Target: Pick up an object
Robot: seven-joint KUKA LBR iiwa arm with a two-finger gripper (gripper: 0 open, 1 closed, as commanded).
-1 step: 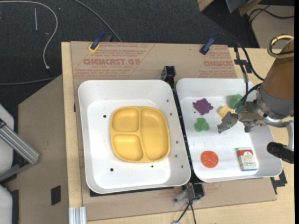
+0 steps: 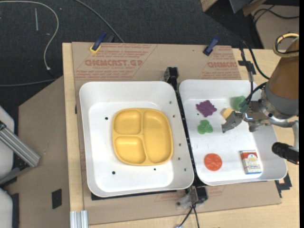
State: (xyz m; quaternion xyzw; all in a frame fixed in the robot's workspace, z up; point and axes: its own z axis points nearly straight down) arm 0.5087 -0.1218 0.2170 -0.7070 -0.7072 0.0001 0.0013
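The desk [image 2: 71, 127] carries two shallow white bins side by side on a cardboard sheet [image 2: 156, 61] held at its far edge by two blue clamps [image 2: 99, 42].

Left bin [image 2: 90, 127]: contains one yellow divided plate [image 2: 142, 136] with three compartments, lying flat near the centre of the bin.

Right bin [image 2: 266, 172]: contains the loose objects.
- A purple object [image 2: 206, 108] lies in the far left part of the bin.
- A small green object [image 2: 204, 127] lies just in front of the purple one, apart from it.
- A round red-orange object [image 2: 213, 161] lies near the front edge, left of centre.
- A small box [image 2: 250, 162] with red and white print lies near the front right corner, well apart from the red-orange object.
- A second green object [image 2: 238, 102] lies in the far part of the bin, partly hidden by the arm.
- A small yellow object [image 2: 227, 113] lies just beside that green object, directly next to the claw.

The arm [image 2: 285, 87] reaches in from the right and stands over the right bin. The claw [image 2: 232, 123] points left and downward, its tip just in front of the yellow object and right of the small green one. Its tip appears as one dark mass; whether it is spread or closed cannot be determined, and no object is seen gripped in it.
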